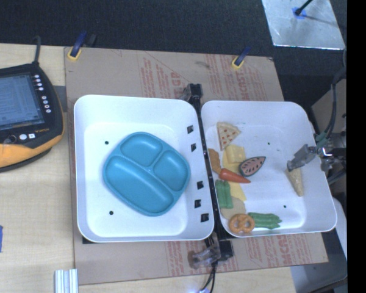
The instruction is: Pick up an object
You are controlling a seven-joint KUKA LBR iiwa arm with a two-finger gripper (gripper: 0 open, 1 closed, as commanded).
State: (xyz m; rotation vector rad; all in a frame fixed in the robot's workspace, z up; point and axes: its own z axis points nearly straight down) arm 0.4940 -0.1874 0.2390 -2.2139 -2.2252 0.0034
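Beige wedge (pixel 297 181): I see it lying just below my gripper (pixel 300 157), apart from the fingertips.
Gripper: low over the right bin (pixel 274 112); how far it is spread I cannot tell.
Other food: watermelon slice (pixel 252 165) and carrot (pixel 234 176) well to the gripper's left.

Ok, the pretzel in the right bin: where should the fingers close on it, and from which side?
Probably straight down from above, closing across the pretzel's outer ring. It lies flat near the right bin's front wall, with a green piece touching its right side, so spanning front to back looks clearer.
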